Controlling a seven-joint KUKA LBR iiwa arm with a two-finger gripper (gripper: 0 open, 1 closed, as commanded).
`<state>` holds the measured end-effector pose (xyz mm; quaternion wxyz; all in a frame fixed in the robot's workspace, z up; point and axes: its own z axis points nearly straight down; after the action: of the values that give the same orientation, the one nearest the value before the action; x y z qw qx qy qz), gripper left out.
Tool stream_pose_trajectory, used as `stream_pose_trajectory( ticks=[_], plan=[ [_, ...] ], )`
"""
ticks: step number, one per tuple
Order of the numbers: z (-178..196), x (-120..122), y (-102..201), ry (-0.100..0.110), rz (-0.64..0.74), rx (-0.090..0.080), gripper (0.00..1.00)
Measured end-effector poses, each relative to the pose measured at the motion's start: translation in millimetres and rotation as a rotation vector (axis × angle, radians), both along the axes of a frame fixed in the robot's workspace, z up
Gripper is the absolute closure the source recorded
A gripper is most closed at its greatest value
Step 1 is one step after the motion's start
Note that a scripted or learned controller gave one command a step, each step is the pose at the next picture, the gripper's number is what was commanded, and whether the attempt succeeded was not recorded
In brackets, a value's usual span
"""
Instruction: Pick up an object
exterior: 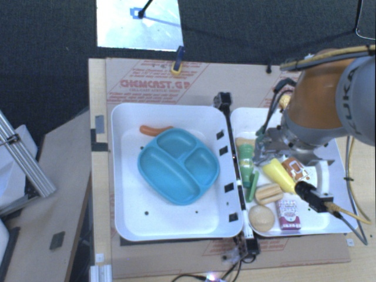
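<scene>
Camera view: the counter (147, 78) is seen carrying two white bins. At frame centre the left bin (126, 175) is occupied by a blue divided tray (178, 166) and an orange sausage (154, 130). At the right, the crowded right bin (332, 157) is where the gripper (265, 148) is lowered among a yellow banana (281, 176), a green bottle (245, 156), a bread roll (262, 217) and a small carton (289, 213), probably to reach one; its state cannot be told.

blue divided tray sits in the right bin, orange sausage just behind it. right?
Not quite. The camera view shows the blue divided tray in the left bin, not the right. The orange sausage does lie just behind it, at its far edge.
</scene>
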<state>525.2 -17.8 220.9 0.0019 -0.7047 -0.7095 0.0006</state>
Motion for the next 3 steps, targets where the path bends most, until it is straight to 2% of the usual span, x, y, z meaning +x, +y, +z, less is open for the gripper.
stream_pose_trajectory(
  ticks=[1,2,3],
  plan=[
    [13,-29,36,-0.002,0.002,0.001,1.00],
    [10,-38,33,-0.003,-0.006,-0.001,1.00],
    [-7,-32,37,-0.002,-0.006,-0.001,1.00]
  ],
)
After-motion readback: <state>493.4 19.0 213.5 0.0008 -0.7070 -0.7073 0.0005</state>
